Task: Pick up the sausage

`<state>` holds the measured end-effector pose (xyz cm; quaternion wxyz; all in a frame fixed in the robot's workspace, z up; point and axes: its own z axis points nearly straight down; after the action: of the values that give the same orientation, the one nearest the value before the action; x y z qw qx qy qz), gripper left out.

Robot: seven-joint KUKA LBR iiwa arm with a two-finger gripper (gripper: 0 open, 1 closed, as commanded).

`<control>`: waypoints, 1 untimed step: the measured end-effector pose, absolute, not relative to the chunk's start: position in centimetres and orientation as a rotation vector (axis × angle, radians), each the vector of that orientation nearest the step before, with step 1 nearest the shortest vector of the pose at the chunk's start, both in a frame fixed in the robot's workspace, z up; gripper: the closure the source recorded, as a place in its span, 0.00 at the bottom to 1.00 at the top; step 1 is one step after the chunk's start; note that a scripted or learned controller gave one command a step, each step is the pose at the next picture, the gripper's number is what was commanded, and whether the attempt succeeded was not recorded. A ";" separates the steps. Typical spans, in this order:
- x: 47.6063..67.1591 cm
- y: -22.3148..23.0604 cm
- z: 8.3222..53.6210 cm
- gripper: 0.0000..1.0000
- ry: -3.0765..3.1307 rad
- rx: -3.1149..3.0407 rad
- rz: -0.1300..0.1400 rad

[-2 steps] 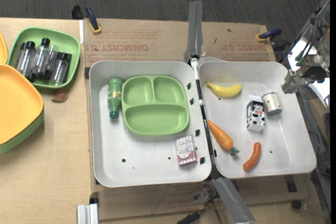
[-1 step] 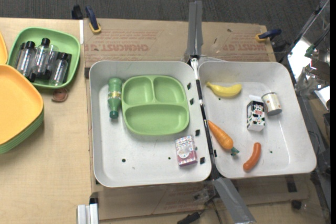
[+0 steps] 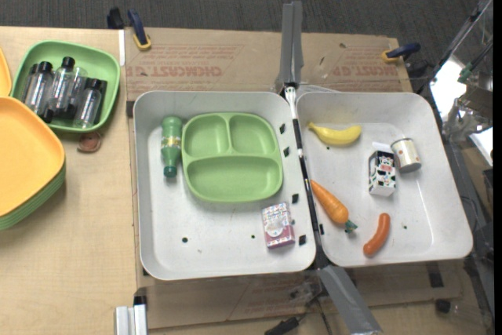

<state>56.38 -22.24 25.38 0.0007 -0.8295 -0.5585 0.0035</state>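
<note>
The sausage (image 3: 376, 234) is a short reddish-orange link lying at a slant near the front of the right bin (image 3: 439, 247). It lies free on the bin floor with nothing touching it. An orange carrot (image 3: 330, 202) lies a little to its left, apart from it.
The right bin also holds a banana (image 3: 336, 134), a cow-patterned carton (image 3: 383, 172) and a silver can (image 3: 405, 154). The left bin (image 3: 157, 247) holds a green divided plate (image 3: 232, 157), a green bottle (image 3: 170, 145) and a pink packet (image 3: 278, 225). Metal framework (image 3: 471, 90) stands at the right edge.
</note>
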 end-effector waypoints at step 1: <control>56.4 -22.2 26.1 1.00 -1.757 -2.602 0.016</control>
<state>56.40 -22.25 26.14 0.0011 -0.8288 -0.5596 0.0051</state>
